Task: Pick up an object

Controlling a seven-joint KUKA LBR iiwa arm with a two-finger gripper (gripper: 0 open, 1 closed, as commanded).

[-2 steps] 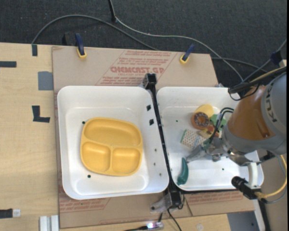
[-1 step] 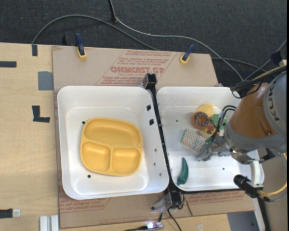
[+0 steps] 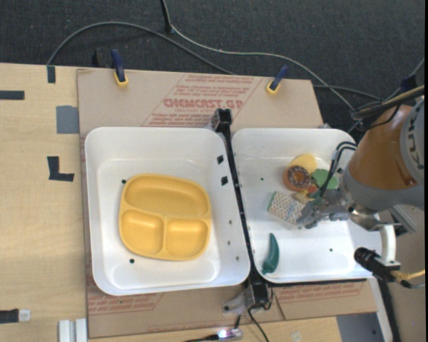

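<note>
A wooden bench (image 3: 28, 212) carries a brown cardboard sheet (image 3: 192, 98) held at its far edge by two yellow clamps, and on that sheet sit two shallow white bins side by side. The left bin (image 3: 100, 155) holds a yellow divided plate (image 3: 165, 215), lying flat with its three compartments facing up. A black divider strip (image 3: 232, 184) runs between the bins. In the right bin (image 3: 271, 144), a teal curved object (image 3: 271, 254) lies near the front-left corner, well apart from the rest. Further right and toward the middle lies a small patterned grey-white piece (image 3: 283, 205), and just beyond it a round orange and yellow toy (image 3: 300, 174) with a green piece (image 3: 327, 180) touching its right side. The gripper (image 3: 312, 214) hangs low over the bin, just right of the patterned piece and close below the round toy; whether it is apart or closed I cannot tell. The grey and orange arm (image 3: 385, 169) reaches in from the right.
</note>
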